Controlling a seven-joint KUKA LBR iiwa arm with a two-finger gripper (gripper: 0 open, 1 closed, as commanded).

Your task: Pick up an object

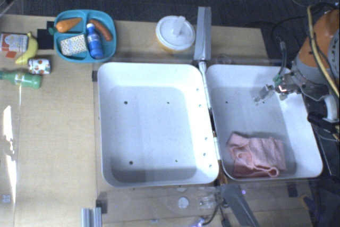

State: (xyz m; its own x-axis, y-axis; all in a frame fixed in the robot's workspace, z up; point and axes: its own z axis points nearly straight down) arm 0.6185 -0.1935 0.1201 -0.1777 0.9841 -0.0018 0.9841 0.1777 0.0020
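One pink cloth lies in the right bin; the gripper hovers apart, seemingly empty; finger spread unclear.

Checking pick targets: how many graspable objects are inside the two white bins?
1. A crumpled pink cloth lies at the near end of the right shallow white bin. The cloth could hide something small beneath it.

Pink cloth in white bin; blue tray beyond
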